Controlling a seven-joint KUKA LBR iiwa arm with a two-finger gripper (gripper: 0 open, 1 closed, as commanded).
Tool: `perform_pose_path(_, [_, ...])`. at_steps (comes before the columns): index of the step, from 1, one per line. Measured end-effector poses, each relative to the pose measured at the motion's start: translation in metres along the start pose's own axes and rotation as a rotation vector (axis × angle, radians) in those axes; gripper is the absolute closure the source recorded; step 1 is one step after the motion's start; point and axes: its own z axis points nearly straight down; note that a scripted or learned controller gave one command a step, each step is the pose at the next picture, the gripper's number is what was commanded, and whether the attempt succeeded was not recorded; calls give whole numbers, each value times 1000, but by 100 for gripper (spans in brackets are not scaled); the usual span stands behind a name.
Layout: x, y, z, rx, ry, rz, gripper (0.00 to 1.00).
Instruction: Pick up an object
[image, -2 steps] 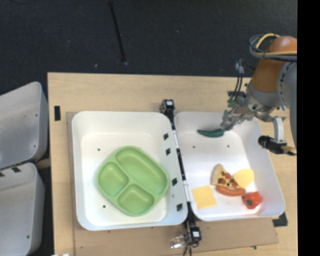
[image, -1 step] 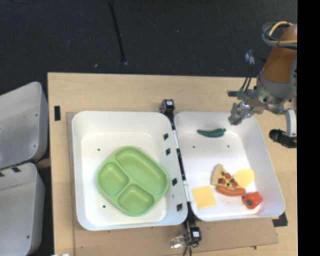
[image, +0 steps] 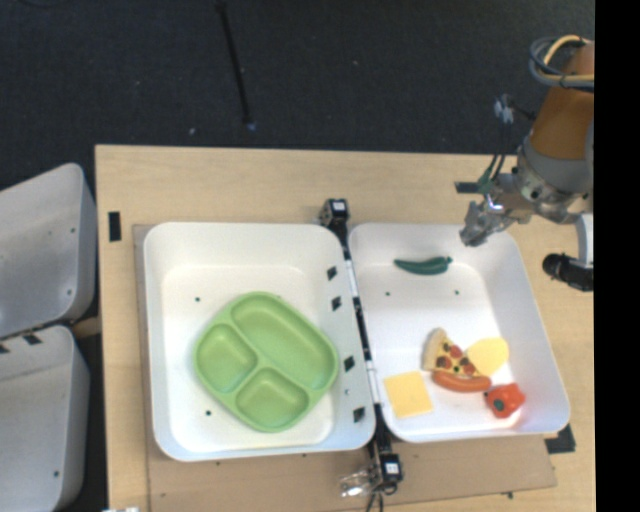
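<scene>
The right bin (image: 520, 300) holds several toy foods: a dark green pepper (image: 422, 264) near its far edge, a pizza slice (image: 442, 353), a yellow chip-like piece (image: 489, 352), a red sausage (image: 461, 381), a yellow cheese square (image: 407, 393) and a red-orange pepper (image: 506, 399) at the near right. My gripper (image: 478, 226) hangs over the bin's far right corner, to the right of and above the green pepper, with nothing seen in it.
The left bin (image: 165, 300) holds a green divided plate (image: 264, 361). A black clamp (image: 334, 211) sits at the far end of the divider between the bins. Wooden bench surface (image: 250, 185) lies beyond the bins.
</scene>
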Motion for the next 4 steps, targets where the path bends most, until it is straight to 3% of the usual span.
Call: perform_pose_path(4, [219,-20,-31,7,2,-8,100])
